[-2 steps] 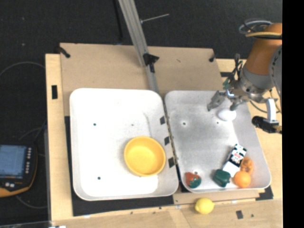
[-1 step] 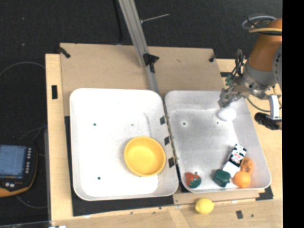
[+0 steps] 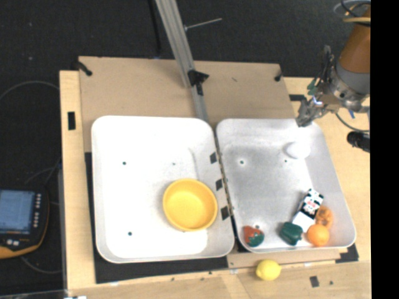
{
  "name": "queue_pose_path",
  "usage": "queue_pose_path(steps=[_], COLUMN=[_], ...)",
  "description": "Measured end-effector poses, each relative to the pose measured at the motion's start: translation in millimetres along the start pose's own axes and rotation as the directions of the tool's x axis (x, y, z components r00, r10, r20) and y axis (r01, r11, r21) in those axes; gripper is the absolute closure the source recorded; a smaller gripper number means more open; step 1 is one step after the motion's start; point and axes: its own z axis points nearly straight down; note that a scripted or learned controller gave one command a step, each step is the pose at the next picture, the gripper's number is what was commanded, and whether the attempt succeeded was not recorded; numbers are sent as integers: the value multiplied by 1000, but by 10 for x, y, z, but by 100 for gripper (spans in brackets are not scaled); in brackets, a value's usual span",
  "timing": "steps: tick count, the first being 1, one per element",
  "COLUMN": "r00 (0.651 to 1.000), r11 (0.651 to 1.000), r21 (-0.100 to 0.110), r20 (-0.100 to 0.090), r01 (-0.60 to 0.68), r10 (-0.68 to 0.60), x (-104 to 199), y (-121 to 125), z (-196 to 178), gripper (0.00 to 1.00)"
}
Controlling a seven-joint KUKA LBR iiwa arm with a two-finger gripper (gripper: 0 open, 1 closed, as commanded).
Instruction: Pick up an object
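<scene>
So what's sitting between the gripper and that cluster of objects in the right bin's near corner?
In the camera view, mostly bare bin floor. A small pale round object lies just below the gripper, well short of the orange and its neighbours.

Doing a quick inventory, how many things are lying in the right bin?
5, all near its front edge: red-green toy, dark green block, orange ball, black-white box, orange-brown lump.

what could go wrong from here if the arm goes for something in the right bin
The green block, orange fruit and black-and-white box sit packed in the right bin's near corner, so the gripper might nudge neighbours or strike the wall. The red item lies against the front rim, which could block a finger.
</scene>
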Motion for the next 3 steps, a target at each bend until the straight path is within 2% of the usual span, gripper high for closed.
queue_pose_path(steps=[1,3], r00=[1000,1000], r11=[1000,1000], r21=[2,8], r20=[-1,-3], r01=[0,2], r10=[0,-2], x=[-5,1114], y=[16,-199], z=[-328,-297], gripper=[100,100])
